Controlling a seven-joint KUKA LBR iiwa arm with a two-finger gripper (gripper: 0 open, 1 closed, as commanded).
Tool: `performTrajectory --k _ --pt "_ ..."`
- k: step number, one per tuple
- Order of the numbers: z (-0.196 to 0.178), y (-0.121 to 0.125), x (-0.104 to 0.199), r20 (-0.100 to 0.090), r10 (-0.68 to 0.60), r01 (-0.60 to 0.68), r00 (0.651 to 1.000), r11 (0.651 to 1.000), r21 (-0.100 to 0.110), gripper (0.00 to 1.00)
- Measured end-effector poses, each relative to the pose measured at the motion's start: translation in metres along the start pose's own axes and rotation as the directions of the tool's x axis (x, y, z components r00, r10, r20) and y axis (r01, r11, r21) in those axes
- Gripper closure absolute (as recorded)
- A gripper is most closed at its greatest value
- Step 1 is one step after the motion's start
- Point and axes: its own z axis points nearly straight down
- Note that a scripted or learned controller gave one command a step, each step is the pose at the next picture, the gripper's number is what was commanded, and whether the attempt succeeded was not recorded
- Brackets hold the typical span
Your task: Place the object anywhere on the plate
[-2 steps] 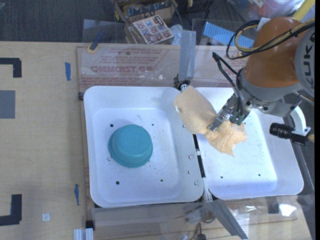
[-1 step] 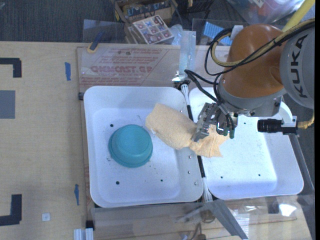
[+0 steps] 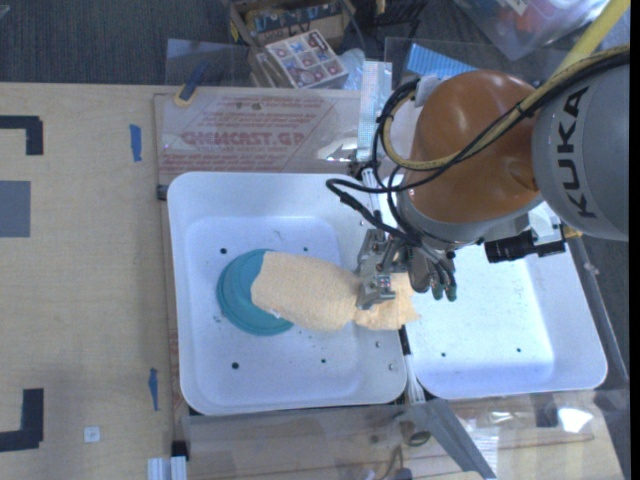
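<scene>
Round teal plastic plate (image 3: 238, 293) lying flat in the left shallow white bin (image 3: 200, 218), left of centre frame. Pale yellow, rough-textured cloth (image 3: 305, 290) draped over the plate's right half, trailing rightward across the bin floor onto the rim shared with the right shallow white bin (image 3: 560, 348). Metal two-finger tool (image 3: 377, 290) lowered just right of centre, touching the cloth's right end; cannot tell whether clenched or released. Grey arm with orange band (image 3: 470, 148) filling the upper right above the wooden counter (image 3: 80, 268).
</scene>
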Motion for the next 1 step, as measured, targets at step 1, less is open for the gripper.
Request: performTrajectory --k 1 --pt "0.0111 0.0531 0.0137 0.000 -0.004 0.004 1.000 1.000 0.000 1.00"
